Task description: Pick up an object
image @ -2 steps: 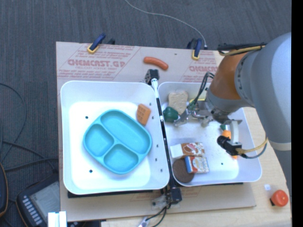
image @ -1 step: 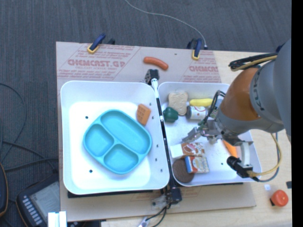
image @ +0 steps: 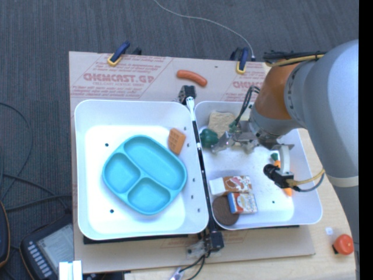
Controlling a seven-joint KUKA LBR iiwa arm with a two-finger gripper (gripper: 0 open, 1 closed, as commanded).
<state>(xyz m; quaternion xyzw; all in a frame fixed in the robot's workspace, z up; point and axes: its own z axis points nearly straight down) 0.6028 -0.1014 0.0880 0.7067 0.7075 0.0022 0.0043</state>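
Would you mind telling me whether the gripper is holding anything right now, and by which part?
It cannot be told: the gripper sits low in the right bin beside a green ball, with no object visibly between its tips.

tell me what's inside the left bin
A blue divided plate and a small orange block by the right wall of the left bin. The floor under the plate is covered.

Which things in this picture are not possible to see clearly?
- Gripper: its state is too small and blurred to judge.
- Beige item in the right bin: partly covered by the arm.
- Brown disc: half under the snack packets.
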